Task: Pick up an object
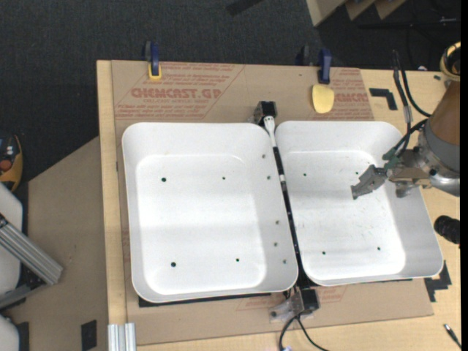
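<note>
From above, the camera view showed two shallow, glossy white bins with rounded corners, the left bin [197,210] and right bin [351,247], on a brown cardboard-covered worktop [241,86]. The grey metal gripper [363,184] hung over the right bin at about three o'clock; its opening could not be told. No object was seen between its tips.

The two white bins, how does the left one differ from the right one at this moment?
The left bin sits apart from the arm, while the gripper hangs over the right bin. The left bin's floor looks clean; the right bin's floor carries fine dark specks. The left bin spans a bit wider in this view. Both are shallow, white, round-cornered, and meet along a dark center strip.
</note>
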You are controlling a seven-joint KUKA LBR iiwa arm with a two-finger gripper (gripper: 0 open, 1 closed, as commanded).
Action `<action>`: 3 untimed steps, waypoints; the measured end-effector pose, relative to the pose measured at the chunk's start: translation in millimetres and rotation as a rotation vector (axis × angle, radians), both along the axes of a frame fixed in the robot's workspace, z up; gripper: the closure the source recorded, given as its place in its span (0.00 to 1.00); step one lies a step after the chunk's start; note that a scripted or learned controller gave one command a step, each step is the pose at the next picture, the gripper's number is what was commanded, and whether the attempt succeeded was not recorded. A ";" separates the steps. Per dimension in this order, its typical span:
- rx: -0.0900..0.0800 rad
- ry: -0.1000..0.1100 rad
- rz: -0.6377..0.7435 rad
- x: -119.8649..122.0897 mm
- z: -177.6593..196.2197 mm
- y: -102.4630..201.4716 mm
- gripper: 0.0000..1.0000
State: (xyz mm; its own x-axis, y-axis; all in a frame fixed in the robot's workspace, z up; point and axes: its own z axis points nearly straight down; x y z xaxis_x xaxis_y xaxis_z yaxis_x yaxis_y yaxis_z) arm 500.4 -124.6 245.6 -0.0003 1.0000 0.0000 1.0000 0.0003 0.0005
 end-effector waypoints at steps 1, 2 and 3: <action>-0.003 -0.018 0.005 21.1 138.5 20.2 0.00; -0.002 -0.005 0.002 19.6 140.8 19.3 1.00; 0.002 0.007 0.005 67.7 44.7 64.5 1.00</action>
